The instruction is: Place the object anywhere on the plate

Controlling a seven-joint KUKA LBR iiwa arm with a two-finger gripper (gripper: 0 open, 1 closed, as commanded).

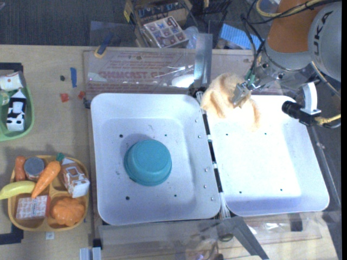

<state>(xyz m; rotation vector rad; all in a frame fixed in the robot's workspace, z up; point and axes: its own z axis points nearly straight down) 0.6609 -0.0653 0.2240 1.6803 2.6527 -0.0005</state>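
We see the grey arm's two-finger gripper (pixel 239 96) over the far left corner of the right white bin (pixel 271 199), pressed into a pale yellow crumpled cloth (pixel 225 93) lying on that corner's rim. Jaw state: we cannot tell. The round teal plate (pixel 148 162) sits upside-down-looking in the middle of the left white bin (pixel 108 118), well apart from the cloth.

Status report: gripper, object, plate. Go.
Gripper at the right bin's back left corner, on the yellow cloth. Grip unconfirmed. Teal plate in left bin, nothing on it.
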